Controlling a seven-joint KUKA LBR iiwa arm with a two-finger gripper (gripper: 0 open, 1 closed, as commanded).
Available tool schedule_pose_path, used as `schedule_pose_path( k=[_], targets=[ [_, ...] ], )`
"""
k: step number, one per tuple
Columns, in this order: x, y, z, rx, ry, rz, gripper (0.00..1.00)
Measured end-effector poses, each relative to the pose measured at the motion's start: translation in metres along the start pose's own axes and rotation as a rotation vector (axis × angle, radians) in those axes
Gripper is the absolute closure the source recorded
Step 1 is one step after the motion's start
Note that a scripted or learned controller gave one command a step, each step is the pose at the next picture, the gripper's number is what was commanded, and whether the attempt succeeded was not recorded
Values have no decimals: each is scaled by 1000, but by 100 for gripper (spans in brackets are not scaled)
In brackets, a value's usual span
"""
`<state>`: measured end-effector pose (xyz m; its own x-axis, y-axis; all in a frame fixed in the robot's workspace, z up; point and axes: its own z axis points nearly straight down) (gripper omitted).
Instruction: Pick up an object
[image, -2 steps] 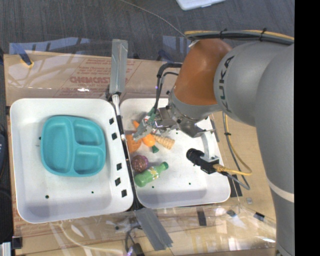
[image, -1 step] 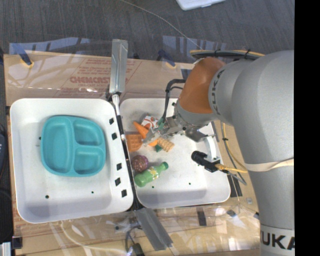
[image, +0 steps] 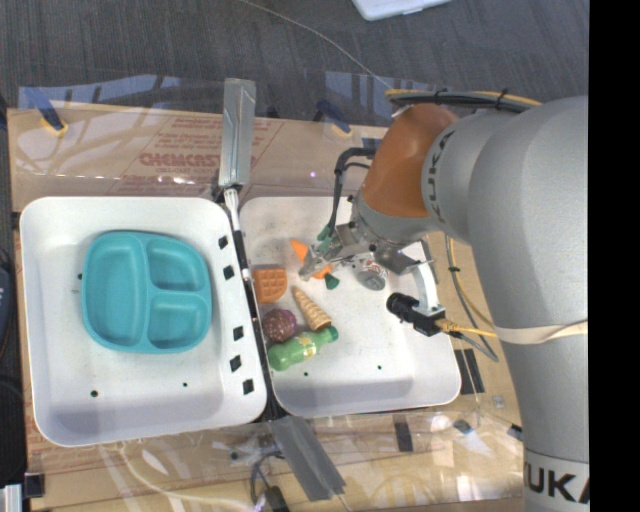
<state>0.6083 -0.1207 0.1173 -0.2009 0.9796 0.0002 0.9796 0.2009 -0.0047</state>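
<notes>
Camera view: gripper (image: 322, 262) hovers by orange carrot (image: 299, 248), frame centre, jaws' state unclear; you next descend and pinch.

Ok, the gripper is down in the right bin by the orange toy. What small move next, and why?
Probably a short straight lift to test the grasp. The gripper sits low in the right bin, right at the small orange carrot-like toy, but I cannot tell whether the toy is between its fingers. The waffle and ice cream cone lie close by, so sideways motion risks knocking them.
</notes>
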Motion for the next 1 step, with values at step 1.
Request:
schedule_pose_path(
  k=[1],
  targets=[
    [52, 38, -130, -14, -1, 95, 100]
  ],
)
